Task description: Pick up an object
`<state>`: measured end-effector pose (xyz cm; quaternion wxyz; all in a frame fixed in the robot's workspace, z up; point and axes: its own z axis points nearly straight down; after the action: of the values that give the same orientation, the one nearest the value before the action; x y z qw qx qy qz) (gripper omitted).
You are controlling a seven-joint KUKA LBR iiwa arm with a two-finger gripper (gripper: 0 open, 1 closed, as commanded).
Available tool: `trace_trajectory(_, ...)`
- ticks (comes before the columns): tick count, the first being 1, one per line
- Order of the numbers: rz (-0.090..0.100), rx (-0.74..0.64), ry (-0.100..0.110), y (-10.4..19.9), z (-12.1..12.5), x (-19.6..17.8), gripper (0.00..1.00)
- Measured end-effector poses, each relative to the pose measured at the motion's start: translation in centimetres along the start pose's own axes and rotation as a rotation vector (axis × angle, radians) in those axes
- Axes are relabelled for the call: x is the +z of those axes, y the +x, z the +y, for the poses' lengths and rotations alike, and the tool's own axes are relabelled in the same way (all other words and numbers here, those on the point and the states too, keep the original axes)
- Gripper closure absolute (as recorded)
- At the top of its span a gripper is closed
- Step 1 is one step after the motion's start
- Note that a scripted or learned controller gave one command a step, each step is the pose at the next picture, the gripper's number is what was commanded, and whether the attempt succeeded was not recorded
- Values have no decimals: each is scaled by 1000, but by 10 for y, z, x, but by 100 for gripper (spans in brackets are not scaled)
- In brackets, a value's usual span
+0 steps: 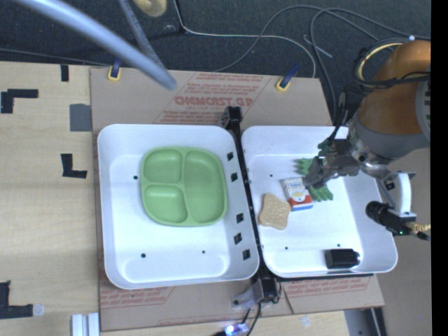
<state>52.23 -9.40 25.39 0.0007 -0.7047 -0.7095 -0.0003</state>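
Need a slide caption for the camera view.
Gripper over green item in right bin; green tray in left bin.
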Motion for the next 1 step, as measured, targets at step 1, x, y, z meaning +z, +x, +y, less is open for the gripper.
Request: trace_trajectory(1,-1,2,1,54,12,-1,100)
